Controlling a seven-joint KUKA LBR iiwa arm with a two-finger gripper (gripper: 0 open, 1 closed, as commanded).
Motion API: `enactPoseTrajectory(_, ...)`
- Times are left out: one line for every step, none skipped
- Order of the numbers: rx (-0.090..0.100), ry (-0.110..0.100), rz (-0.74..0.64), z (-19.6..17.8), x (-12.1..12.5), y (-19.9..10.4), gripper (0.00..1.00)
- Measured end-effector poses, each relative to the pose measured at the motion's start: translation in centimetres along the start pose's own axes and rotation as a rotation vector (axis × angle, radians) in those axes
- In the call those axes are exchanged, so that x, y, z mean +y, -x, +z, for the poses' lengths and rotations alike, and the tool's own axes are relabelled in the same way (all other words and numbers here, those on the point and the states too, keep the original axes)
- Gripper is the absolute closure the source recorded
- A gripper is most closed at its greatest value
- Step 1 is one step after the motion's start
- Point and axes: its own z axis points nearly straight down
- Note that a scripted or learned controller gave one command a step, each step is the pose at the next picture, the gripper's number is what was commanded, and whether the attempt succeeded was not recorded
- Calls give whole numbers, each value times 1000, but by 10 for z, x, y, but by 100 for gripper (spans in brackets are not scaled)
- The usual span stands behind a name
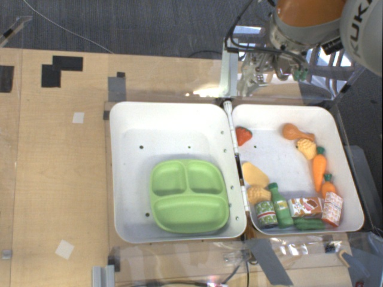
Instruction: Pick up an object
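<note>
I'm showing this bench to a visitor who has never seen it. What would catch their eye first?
Probably the bright green divided plate, alone in the left bin. Next, the right bin with its toy food: a carrot along the right side, a green bottle and small packages at the near edge. Above the bins' far edge hangs the arm's gripper, under its orange band.

- Setting: a robotics lab or test cell, not a home.
- Pale wooden bench [54,178] bearing black tape marks [60,69] and metal brackets.
- Two shallow white bins [173,115] fixed side by side.
- Grey-and-orange industrial arm [317,5] overhead.
- Loose cable [54,26] on dark grey carpet [137,11].
- Plastic toy food [299,184] as test pieces.
</note>
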Motion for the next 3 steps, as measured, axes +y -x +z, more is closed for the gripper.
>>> enactPoseTrajectory(-12, -1, -1, -14, 1, 2, 100)
enactPoseTrajectory(-25, -1, -2, -28, 1, 5, 100)
enactPoseTrajectory(31, 4, -272, 92, -34, -54, 100)
